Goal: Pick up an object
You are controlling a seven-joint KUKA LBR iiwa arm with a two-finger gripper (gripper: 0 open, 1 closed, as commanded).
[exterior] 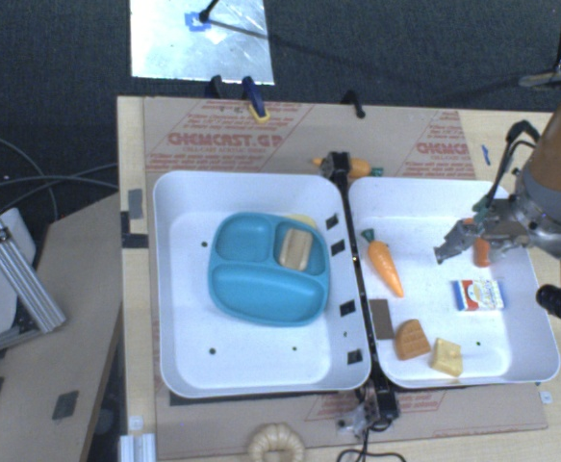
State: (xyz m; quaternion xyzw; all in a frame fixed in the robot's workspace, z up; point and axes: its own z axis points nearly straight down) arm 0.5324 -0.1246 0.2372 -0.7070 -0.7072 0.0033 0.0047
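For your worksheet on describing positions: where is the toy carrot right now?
The toy carrot lies in the right-hand bin, near its left wall, left of the gripper and above the brown block.

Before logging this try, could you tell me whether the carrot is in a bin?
In: the carrot lies flat in the right bin, near its left wall.

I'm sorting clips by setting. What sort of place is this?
Probably a robot lab bench, not a kitchen. The arm reaches over two white bins set on a board, the food such as the carrot looks like toys, and loose cables lie beside the bench.
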